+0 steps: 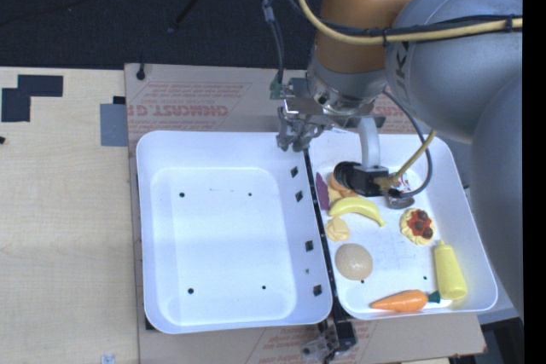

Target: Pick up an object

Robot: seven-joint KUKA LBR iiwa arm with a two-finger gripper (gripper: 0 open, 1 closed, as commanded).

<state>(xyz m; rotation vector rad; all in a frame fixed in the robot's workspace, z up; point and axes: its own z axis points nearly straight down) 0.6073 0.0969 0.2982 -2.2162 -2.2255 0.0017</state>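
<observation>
The objects to pick all lie in the right bin point(394, 267). A yellow banana point(358, 210) lies near the middle of it. A purple eggplant point(322, 190) is at its left, close to the bin's left wall, and a small pale yellow piece point(338, 228) lies just on the near side of the banana's left end. Nearer still there is a beige round object point(353, 261). An orange carrot point(399, 300) lies along the near wall. A yellow bottle point(449, 270) lies at the right of it, and a small tart with red topping point(418, 225) is on the far side of the bottle.

The gripper point(294, 135) hangs at the far left corner of this bin, over the place where the two bins meet, apart from all these objects. Whether it is open or closed I cannot tell, and I cannot tell if it has hold of anything.

The left bin point(222, 243) stands just beside the right one. Both bins rest on a brown cardboard sheet point(196, 102) on the pale wooden bench point(60, 209).
</observation>
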